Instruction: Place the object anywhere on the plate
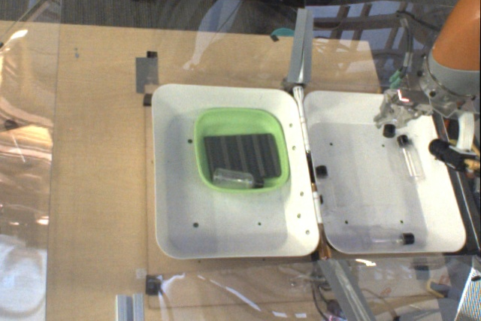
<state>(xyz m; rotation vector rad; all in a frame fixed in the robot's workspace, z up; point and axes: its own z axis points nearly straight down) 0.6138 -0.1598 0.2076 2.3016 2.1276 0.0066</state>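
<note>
A small clear plastic tube with a dark cap point(234, 178) is lying on its side on the square green plate with a dark ribbed centre point(279, 137), resting near the plate's front edge, cap end pointing right. The plate is sitting flat in the left shallow white bin point(173, 222).

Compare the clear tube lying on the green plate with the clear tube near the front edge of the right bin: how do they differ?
The tube on the green plate lies in the left bin on the plate's dark ribbed centre; the tube in the right bin lies on bare white floor. The plate tube looks stubbier, the bin tube slimmer. Both are clear, dark-capped at their right ends, and lie roughly crosswise.
</note>
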